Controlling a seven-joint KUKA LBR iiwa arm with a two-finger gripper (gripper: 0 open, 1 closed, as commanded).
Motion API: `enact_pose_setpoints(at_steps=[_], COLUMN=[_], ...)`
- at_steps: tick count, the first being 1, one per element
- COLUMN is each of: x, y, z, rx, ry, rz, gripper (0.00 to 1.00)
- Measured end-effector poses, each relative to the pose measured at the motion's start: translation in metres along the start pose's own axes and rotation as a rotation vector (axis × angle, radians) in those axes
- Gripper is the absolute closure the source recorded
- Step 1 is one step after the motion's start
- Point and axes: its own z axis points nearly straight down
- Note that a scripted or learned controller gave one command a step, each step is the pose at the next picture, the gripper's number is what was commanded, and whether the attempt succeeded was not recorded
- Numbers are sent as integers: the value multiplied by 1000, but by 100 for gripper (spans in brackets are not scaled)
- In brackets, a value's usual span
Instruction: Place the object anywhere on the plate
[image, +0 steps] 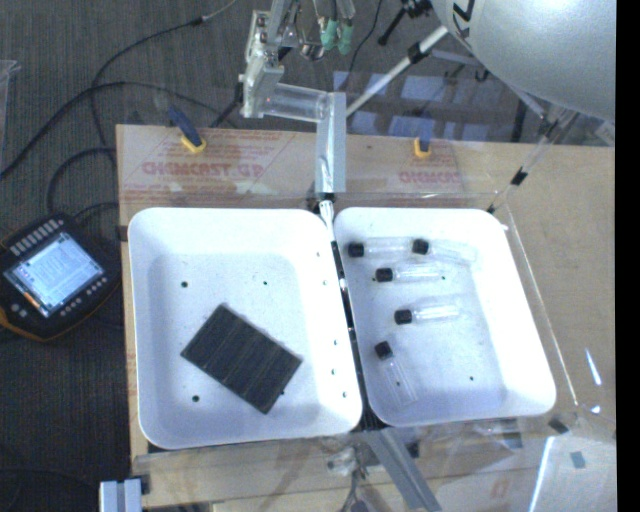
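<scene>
Vials (418, 314) in right bin (520, 390), plate (241, 358) left.

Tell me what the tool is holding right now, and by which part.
Cannot be told. The arm sits at the top right, while the vials lie in the right bin and the dark plate in the left.

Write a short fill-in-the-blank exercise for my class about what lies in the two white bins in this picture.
1. The dark ribbed plate lies in the ____ bin.
2. The right bin holds ____ clear vials with black caps, such as one vial.
3. The plate has ____ vials on it.

Missing words: left; five; no
</scene>
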Motion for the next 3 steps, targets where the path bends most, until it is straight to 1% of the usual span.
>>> enact_pose_setpoints(at_steps=[1, 2, 3], x=[97, 30, 30], y=[6, 28, 30], z=[62, 60, 49], rx=[9, 2, -3], ry=[26, 26, 21], rz=[-252, -633, -634], gripper=[100, 100, 100])
